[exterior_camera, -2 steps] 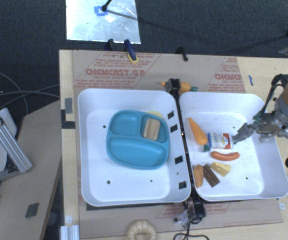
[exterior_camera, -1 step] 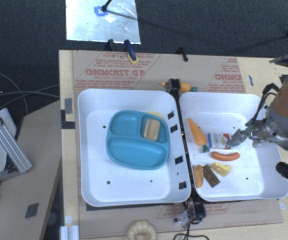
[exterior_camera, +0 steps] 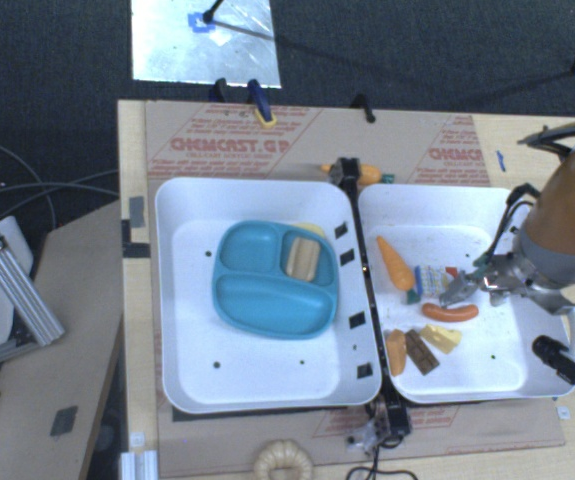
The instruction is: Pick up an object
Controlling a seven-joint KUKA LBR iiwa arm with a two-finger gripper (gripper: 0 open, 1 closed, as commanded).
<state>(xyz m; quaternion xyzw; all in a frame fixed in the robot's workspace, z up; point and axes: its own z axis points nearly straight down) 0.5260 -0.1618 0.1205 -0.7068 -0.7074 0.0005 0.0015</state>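
Orange sausage (exterior_camera: 450, 313) lies just under the gripper (exterior_camera: 457, 290); its opening I cannot tell, probably lowering to grasp.

Food cluster (exterior_camera: 429, 313) mid right bin (exterior_camera: 487, 373)

Two white bins sit side by side on a table (exterior_camera: 297, 128) covered with brown cardboard printed in red letters. The left bin (exterior_camera: 182, 268) holds a blue divided plate (exterior_camera: 257, 298), and a tan block (exterior_camera: 302, 258) lies in the plate's upper right compartment. A shiny metal sheet (exterior_camera: 167, 28) lies on the dark carpet beyond the table. A blue and yellow clamp (exterior_camera: 260, 103) grips the far edge of the cardboard. A pale ring (exterior_camera: 283, 460) rests at the near edge. Aluminium bars (exterior_camera: 2, 278) lean at the left.
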